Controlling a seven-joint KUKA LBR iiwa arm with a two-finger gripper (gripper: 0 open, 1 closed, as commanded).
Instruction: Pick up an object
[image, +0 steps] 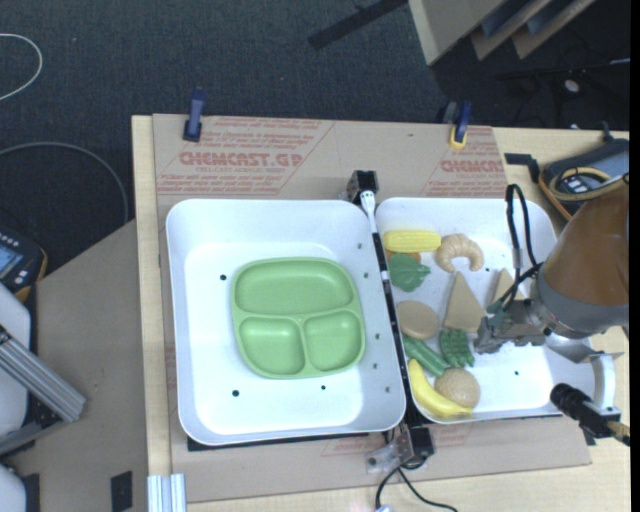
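Note:
The right bin (520, 395) holds several toy foods: a corn cob (411, 241), a tan croissant (459, 252), a green leafy piece (406, 272), a tan wedge (461, 303), a round brown cookie (417, 320), a green vegetable (455, 347), a banana (430, 393) and a beige round piece (457, 384). My gripper (490, 333) is low in the right bin, just right of the tan wedge and the green vegetable. The arm's body covers its fingers.
The left bin (200, 400) holds a green three-compartment plate (297, 315). Black clamps sit between the bins at the top (362, 184) and bottom (415, 440). Blue and yellow clips (193, 118) hold the cardboard at the back edge.

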